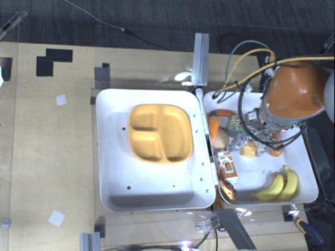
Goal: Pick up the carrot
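Two white bins sit side by side on the pale wooden bench (47, 156). The left bin (112, 140) holds one yellow compartment tray (159, 133), well off to the gripper's left. The right bin (303, 184) holds one carrot (213, 126), two bananas (277, 186) and a few small packets. The carrot lies against that bin's left wall, left of the gripper (255, 132). The gripper hangs among cables under the orange wrist, so I can't tell its state.

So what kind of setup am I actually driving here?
Looks like a lab picking bench: two white bins on a wooden bench, a yellow divided tray in the left one, toy food like the carrot and bananas in the right.
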{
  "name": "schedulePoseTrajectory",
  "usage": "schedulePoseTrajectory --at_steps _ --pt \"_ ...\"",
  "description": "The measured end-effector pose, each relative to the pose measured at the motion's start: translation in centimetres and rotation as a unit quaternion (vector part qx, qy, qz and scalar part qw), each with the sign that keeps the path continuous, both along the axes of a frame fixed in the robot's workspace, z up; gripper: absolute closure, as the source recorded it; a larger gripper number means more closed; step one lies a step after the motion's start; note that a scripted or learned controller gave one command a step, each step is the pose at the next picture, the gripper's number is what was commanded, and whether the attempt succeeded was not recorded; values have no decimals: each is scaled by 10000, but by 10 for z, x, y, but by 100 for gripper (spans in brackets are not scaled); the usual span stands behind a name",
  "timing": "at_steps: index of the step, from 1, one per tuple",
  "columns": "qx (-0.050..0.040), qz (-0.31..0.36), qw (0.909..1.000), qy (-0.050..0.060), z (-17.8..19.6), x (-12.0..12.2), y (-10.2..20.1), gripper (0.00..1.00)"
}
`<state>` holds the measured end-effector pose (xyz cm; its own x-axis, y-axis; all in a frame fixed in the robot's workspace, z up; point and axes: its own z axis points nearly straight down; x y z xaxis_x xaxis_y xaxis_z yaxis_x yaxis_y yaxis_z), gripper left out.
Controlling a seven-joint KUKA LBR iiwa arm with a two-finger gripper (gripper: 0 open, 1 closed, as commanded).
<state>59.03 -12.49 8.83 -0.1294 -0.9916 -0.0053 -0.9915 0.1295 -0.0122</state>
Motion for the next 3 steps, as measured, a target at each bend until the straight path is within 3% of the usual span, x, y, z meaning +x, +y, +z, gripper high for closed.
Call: schedulePoseTrajectory --at_steps 1,2,3 --pt "3 -37 10000 -49 14 3 -2 100" --pt "9 -1120 9937 -14 153 24 60 100" --pt "-1 -1129 9936 44 103 -28 21 100"
